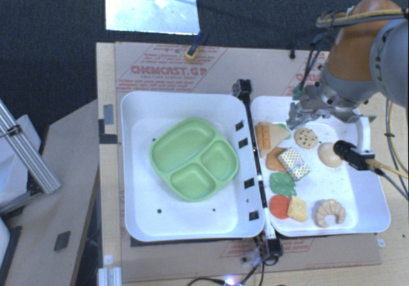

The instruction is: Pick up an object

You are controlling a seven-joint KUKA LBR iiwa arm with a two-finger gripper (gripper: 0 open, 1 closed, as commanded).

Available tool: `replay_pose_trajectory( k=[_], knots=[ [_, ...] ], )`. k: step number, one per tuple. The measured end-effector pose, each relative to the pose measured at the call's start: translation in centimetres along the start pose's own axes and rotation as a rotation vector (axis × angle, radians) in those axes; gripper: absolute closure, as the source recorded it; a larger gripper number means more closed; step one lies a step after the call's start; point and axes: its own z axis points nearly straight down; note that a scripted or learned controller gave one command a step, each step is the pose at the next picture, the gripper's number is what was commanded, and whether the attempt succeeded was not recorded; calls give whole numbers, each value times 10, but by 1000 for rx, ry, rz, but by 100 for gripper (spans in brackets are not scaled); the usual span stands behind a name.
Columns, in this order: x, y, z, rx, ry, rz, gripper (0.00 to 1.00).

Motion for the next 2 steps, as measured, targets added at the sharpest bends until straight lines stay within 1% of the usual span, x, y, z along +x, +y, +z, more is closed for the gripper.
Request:
replay_pose_trajectory(
  k=[1,2],
  knots=[
    [-3,-4,4,3,-1,6,100],
    [-17,-8,-8,2,-1,9,100]
  ],
)
